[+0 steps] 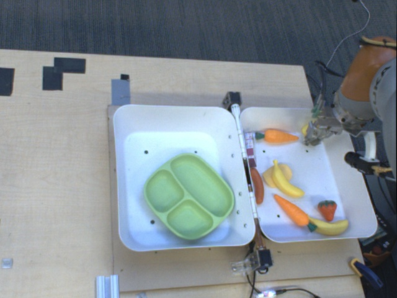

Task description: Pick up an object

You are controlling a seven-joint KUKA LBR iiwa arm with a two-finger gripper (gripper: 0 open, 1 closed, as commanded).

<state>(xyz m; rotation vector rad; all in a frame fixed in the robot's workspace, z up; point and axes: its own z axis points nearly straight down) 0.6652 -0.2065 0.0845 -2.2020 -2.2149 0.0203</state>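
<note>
In the right bin, open floor lies at three o'clock, between the tool and the strawberry. Carrots, bananas and a sausage crowd nine to six o'clock. The green tray fills the left bin; its twelve o'clock strip stays passable.

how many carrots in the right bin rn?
2. One carrot lies at the bin's far end, beside the gripper. The other carrot lies nearer the front, between the banana bunch and the strawberry. The gripper could hide something small.
</note>
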